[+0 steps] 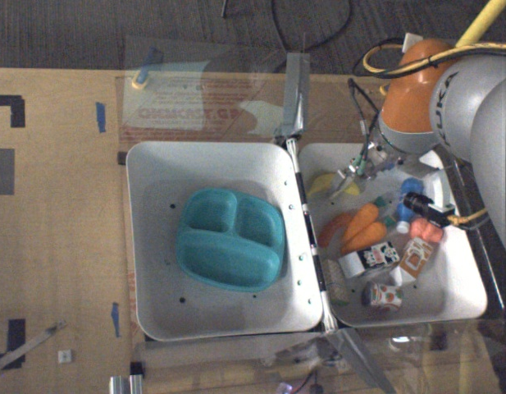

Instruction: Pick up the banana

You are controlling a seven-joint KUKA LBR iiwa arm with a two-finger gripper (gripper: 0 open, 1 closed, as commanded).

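Note:
The banana (pixel 321 185) is a small yellow piece lying in the right bin (pixel 466 290), near its far left corner by the divider. My gripper (pixel 348 182) hangs low at the banana's right end, touching or nearly touching it. The grey arm with its orange band (pixel 412 97) reaches in from the upper right and hides part of the bin's back. Nothing is lifted off the bin floor.
Two orange carrots (pixel 361 225) lie just in front of the banana, with small cartons (pixel 371 258), a pink item (pixel 425 230) and blue pieces (pixel 410 194) to the right. A teal divided plate (pixel 230 238) sits in the left bin (pixel 154 187). Cables trail from the wrist.

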